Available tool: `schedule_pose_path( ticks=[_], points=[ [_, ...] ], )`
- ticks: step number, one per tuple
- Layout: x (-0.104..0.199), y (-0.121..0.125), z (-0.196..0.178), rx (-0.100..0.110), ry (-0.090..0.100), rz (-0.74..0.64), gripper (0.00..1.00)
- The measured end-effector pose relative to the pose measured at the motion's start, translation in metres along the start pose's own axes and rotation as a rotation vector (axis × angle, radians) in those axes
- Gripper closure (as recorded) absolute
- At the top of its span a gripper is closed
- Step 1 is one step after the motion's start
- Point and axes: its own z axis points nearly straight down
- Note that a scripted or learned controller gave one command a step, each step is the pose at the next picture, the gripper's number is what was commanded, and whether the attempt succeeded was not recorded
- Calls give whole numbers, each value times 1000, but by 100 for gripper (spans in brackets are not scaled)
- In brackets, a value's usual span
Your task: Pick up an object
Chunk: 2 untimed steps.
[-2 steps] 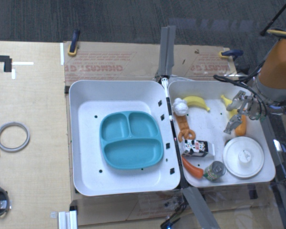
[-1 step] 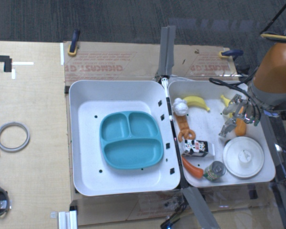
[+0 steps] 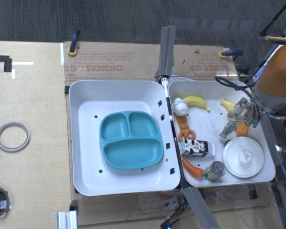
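Gripper (image 3: 234,123) is hanging over the right bin (image 3: 214,87), fingers spread and holding nothing. Picking is looking barely begun; the banana (image 3: 196,102) and bowl (image 3: 243,157) are lying untouched.

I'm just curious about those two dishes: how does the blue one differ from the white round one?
The blue plate is squarish with three compartments; the white round dish is undivided. The blue plate looks larger and lies alone in the left bin; the white dish shares the right bin with toys, near the gripper. Both lie flat.
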Motion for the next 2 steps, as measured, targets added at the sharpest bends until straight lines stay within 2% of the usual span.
schedule_pose_path(
  ticks=[1, 2],
  points=[
    [-5, 72, 1, 4, -6, 308, 0],
    [-6, 73, -10, 5, -10, 305, 100]
  ],
)
